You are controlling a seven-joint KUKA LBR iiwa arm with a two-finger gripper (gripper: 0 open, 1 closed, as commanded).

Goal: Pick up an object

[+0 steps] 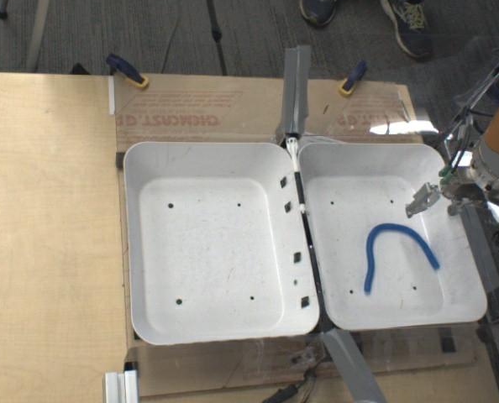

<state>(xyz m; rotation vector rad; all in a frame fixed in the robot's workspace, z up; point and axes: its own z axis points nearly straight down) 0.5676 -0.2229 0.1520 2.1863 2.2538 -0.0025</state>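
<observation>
Camera view: the pincer (436, 198) hangs over the upper right part of the right bin (350, 168), near its right wall. One pale finger points down and left, the other is a darker stub to its right, and there is clear air between them, so the pincer is open and holds nothing.

The hose (398, 243), a blue bent length, lies on the bin floor below and slightly left of the pincer, near but apart from it. It forms an arch: the crown faces up toward the pincer, one leg drops to the lower left, the other slants to the lower right. Its long axis runs roughly left to right across the crown. The nearest part is the right leg, probably reached by a short descent down and left.
</observation>
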